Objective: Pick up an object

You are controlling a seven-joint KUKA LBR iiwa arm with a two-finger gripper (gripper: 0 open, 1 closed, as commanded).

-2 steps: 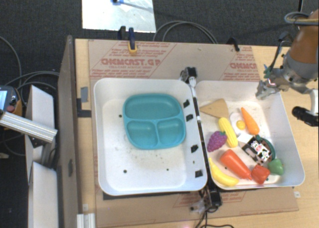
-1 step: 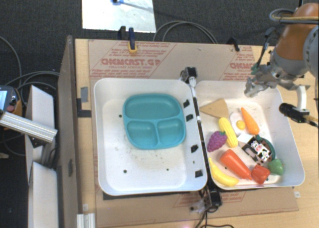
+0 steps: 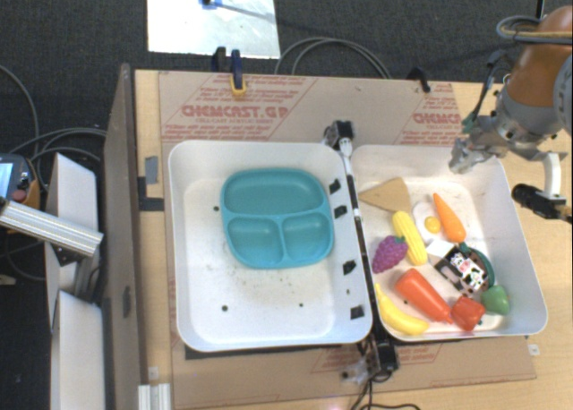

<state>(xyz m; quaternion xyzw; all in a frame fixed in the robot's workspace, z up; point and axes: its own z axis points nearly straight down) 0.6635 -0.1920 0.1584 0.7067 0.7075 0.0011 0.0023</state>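
**Candidate objects.** The task names no particular item. All loose items lie in the right shallow white plastic bin (image 3: pixel 519 247). They are:
- a tan wedge-shaped toy slice (image 3: pixel 389 193) near the far left corner
- a small orange toy carrot (image 3: pixel 448 217)
- a yellow toy corn cob (image 3: pixel 411 234)
- a purple toy grape bunch (image 3: pixel 389 254)
- a black-and-white patterned toy (image 3: pixel 462 266)
- a larger orange tapered toy (image 3: pixel 422 294)
- a yellow toy banana (image 3: pixel 400 315) against the near wall

**Gripper.** The grey two-finger gripper (image 3: pixel 467 156) hangs over the far rim of the right bin, apart from every item. Whether it is spread or closed cannot be told from this view.

**Failure risks.**
- Crowding: the corn cob, grape bunch and neighbouring toys touch or nearly touch. A descent there is likely to strike two items and push them aside.
- Shape: the tapered carrot may squirt out of a closing grip.
- Wall contact: the banana lies at the wall and leaves little clearance.
- Rim: a straight descent from the present position may hit the bin edge.

**Surroundings.** The left white bin (image 3: pixel 192 310) holds a teal divided plastic plate (image 3: pixel 276 218). Both bins rest on the cardboard-covered worktop (image 3: pixel 269 104).
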